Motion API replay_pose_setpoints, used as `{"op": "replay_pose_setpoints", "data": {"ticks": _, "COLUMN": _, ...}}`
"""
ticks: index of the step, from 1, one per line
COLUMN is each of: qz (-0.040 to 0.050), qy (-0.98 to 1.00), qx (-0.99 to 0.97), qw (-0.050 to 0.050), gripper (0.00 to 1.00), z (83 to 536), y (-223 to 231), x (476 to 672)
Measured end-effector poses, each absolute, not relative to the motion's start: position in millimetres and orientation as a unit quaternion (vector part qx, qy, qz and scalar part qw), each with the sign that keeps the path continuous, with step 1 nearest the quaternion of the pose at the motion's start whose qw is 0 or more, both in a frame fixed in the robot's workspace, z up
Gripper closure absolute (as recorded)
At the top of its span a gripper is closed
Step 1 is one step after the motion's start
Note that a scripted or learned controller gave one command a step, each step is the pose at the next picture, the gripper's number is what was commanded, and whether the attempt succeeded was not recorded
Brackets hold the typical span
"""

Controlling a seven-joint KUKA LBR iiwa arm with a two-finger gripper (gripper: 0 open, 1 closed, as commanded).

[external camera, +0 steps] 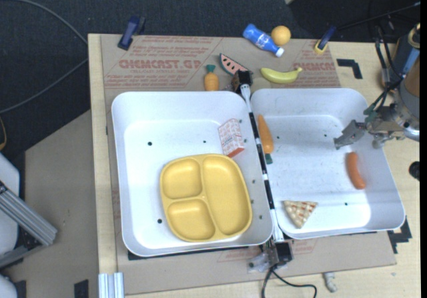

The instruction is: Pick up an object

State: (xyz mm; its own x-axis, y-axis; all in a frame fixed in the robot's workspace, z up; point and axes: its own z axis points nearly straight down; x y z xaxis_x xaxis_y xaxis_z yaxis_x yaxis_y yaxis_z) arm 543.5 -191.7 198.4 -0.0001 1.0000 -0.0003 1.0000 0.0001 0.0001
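i'm looking down on two white bins; the left bin (133, 123) is carrying a yellow divided plate (205, 197) toward its 6 o'clock side and a small red-and-white carton (231, 137) toward 1 o'clock. the right bin (313, 100) is carrying an orange carrot (265, 135) at 9 o'clock along the shared wall, a pizza slice (299, 211) at 7 o'clock, and a small sausage (355, 171) toward 3 o'clock. my gripper (365, 133) is hanging over the right bin's 3 o'clock edge, fingers spread apart and gripping nothing, just 12 o'clock of the sausage. i'm judging the sausage the nearest target. the risk: it is lying close to the bin's raised wall, so a finger could be catching the rim, or the round sausage could be rolling out of a closing pinch, leaving me shutting on air
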Motion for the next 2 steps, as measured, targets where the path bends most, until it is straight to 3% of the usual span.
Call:
{"op": "replay_pose_setpoints", "data": {"ticks": 1, "qz": -0.0005, "qy": 0.707, "qx": 0.707, "qw": -0.003, "gripper": 0.0, "z": 113.2, "y": -222.7, "x": 566.9}}
{"op": "replay_pose_setpoints", "data": {"ticks": 2, "qz": 0.0025, "qy": 0.709, "qx": 0.705, "qw": -0.004, "gripper": 0.0, "z": 84.0, "y": -218.6, "x": 553.2}}
